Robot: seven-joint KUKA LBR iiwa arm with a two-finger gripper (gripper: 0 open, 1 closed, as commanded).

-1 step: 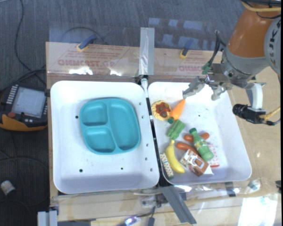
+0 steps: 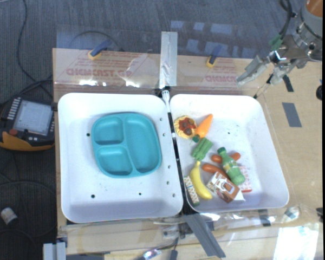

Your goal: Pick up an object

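The right bin [image 2: 262, 129] holds a heap of toy food. An orange carrot [image 2: 205, 124] lies beside a round yellow and red piece [image 2: 184, 125]. Below them are a green pickle [image 2: 201, 147], a yellow banana [image 2: 199, 182], a red sausage [image 2: 212, 168], a green bottle [image 2: 232, 168] and a brown and white packet [image 2: 225, 187]. My gripper [image 2: 256, 79] hangs high beyond the right bin's far right corner, well away from the food. Its two fingers are spread apart, open, with nothing between them.
The left bin [image 2: 76, 188] bears a teal divided plate [image 2: 125, 144]. A metal strip [image 2: 168, 58] runs up from the seam between the bins. Yellow clamps [image 2: 97, 51] sit on the taped board behind. An orange-cased device [image 2: 24, 124] lies on the floor at left.
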